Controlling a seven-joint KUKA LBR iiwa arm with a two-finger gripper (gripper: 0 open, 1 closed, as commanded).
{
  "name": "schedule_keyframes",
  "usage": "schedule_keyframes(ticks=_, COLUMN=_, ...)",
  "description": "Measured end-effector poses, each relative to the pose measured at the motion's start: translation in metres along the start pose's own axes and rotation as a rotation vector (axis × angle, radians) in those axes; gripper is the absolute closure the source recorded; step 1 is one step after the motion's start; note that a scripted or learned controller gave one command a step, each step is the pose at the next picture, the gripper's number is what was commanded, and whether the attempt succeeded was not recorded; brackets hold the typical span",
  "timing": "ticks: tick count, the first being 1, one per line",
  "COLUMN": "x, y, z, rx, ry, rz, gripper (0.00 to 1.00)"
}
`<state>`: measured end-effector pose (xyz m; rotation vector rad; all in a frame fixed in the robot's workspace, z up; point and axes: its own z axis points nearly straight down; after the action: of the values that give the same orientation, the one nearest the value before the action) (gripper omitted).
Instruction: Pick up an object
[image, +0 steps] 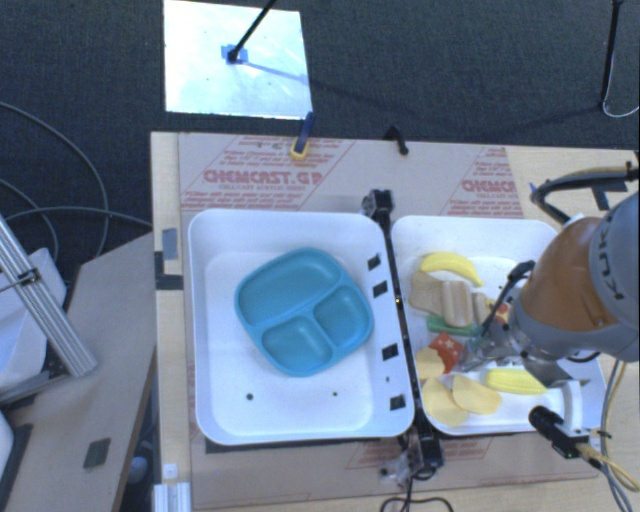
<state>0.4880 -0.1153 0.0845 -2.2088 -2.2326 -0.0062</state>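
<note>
a cardboard-covered bench (330, 165) on dark carpet carries two white bins; the left bin (215, 380) holds a blue divided plate (302, 312), the right bin (540, 232) a jumble of toy food. the arm reaches in from the right edge of the frame, its end effector (478, 350) low over the pile at centre right, whether apart or together cannot be told. a red piece (447, 348) lies just to its left, a tan block (445, 296) above it, a yellow banana (450, 265) further up, its long axis running across the frame
</note>
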Motion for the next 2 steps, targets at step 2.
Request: schedule_keyframes(ticks=2, x=0.078, y=-0.001, z=-0.142, rx=-0.001, ry=-0.003, rz=0.01, gripper=1.0)
